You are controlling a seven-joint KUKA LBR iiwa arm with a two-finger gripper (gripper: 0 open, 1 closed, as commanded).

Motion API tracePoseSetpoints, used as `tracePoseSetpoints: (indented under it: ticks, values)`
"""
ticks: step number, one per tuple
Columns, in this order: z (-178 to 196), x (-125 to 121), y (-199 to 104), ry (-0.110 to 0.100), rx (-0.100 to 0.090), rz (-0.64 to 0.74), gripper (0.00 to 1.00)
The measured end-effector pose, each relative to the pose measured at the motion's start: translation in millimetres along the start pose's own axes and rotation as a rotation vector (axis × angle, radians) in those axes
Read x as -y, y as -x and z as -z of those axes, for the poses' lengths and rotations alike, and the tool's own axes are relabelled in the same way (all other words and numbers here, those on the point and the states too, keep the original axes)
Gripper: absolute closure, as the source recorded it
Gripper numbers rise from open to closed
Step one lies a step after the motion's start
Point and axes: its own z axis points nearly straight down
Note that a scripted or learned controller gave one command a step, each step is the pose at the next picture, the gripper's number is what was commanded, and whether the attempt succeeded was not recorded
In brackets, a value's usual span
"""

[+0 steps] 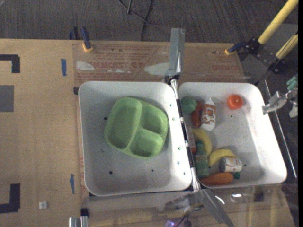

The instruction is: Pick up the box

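The box (208, 114) is a small white carton with brown and orange print. It lies in the right bin (258, 141) near the bin's upper left, beside a red sausage-like piece (197, 117) and a green item (188, 104). My gripper (279, 101) shows as a small metallic shape at the right, just outside the right bin's upper right rim. It is far from the box, with most of the bin's width between them, and nothing is seen in it.
The right bin also holds an orange round item (235, 101), two bananas (220, 155), a green bottle (201, 161), a can (231, 164) and a carrot (218, 178). A green divided plate (137, 126) lies in the left bin (94, 164). Yellow-handled clamps (265, 37) stand at the upper right.
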Motion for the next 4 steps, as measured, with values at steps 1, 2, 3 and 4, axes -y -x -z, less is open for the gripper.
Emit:
tracePoseSetpoints:
  ticks: [1, 2, 3, 4]
  values:
    - [66, -26, -12, 0.003, 0.001, 0.231, 0.0]
    - [104, 17, -12, 0.004, 0.002, 0.522, 0.0]
    - [102, 52, 10, 0.0, -0.001, 0.536, 0.0]
    - [113, 51, 11, 0.006, 0.003, 0.535, 1.0]
